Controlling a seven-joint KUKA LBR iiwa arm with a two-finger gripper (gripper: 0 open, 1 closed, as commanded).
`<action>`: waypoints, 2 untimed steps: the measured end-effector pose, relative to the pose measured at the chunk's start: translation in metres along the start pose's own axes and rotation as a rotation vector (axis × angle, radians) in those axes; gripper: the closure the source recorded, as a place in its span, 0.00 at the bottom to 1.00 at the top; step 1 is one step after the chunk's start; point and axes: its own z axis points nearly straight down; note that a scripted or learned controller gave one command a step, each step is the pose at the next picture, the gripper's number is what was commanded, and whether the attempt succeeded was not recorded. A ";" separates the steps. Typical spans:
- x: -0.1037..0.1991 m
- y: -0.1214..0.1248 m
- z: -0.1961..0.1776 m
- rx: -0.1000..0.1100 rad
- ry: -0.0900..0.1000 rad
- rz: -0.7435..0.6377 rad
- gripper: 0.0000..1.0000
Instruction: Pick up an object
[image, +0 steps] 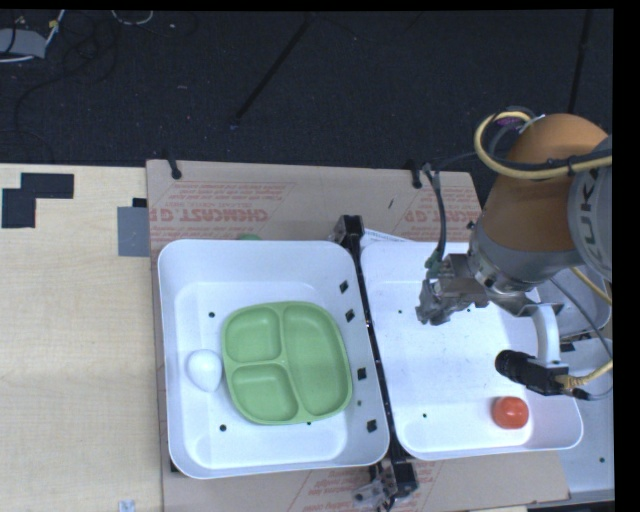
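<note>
Nearest to the camera, at the lower edge of the view, stand the front walls of the two white bins. The left bin (185, 440) holds two things. One is a green plate (285, 362) with three compartments, lying flat in the middle of the bin. The other is a small white egg-shaped object (204, 370), just beside the plate at its 9 o'clock side; I cannot tell if they touch.

The right bin (450, 440) holds one loose thing, a small red-orange ball (511, 412), near the bin's corner at 5 o'clock. Just above the ball, at its 1 o'clock, there is one black cylindrical part (527, 371) with cables on it, which seems to belong to the rig.

The single arm (545, 190) comes in from 3 o'clock, with its orange band over the upper right part of the bin. The gripper (437, 305) hangs over the upper half of the right bin, well apart from the ball, which lies at 5 o'clock from it. Nothing is seen between its tips, and whether they are apart or together I cannot tell.
</note>
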 end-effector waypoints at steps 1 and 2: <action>0.042 0.000 0.011 0.002 0.000 0.001 1.00; 0.094 0.010 0.019 0.001 -0.001 0.001 1.00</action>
